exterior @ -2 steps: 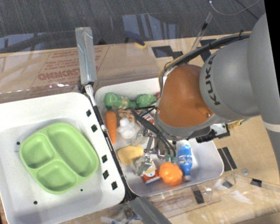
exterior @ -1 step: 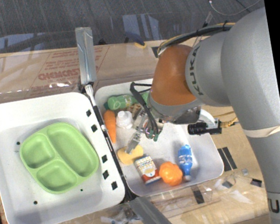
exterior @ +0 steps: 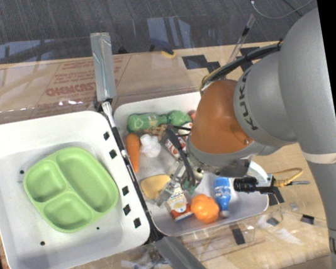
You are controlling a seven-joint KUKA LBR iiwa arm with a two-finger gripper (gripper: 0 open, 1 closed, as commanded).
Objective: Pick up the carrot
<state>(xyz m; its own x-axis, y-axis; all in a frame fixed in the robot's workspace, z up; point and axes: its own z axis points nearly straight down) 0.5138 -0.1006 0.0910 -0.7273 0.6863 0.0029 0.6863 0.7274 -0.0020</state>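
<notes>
Left bin (exterior: 2, 190): a shallow white tray is sitting on the bench and is holding a light green divided plate (exterior: 70, 188) with three compartments, lying flat near its middle.

Centre: a grey taped strip (exterior: 102, 62) is running up from the seam where the two bins are meeting.

Right bin (exterior: 250, 208): the carrot (exterior: 134, 152) is lying lengthwise against the left wall, just right of the seam, pointing up and down in the view. A green soft toy (exterior: 153, 121) is lying along the far wall above it, and a pale translucent item (exterior: 149, 145) is resting just beside the carrot. A yellowish object (exterior: 154, 187) is lying below the carrot; near it a small red-and-white carton (exterior: 177, 204), an orange ball (exterior: 205, 209) and a blue-and-white bottle (exterior: 223, 193) are crowding the near wall.

Gripper (exterior: 179, 175): it is hanging low over the clutter, apart from the carrot; whether its jaws are apart or together cannot be told. The arm's orange band (exterior: 217, 122) and grey body are covering the bin's right part.

Surroundings: the bench (exterior: 33, 89) is covered in clear plastic sheeting, with dark flooring (exterior: 133, 2) beyond.
</notes>
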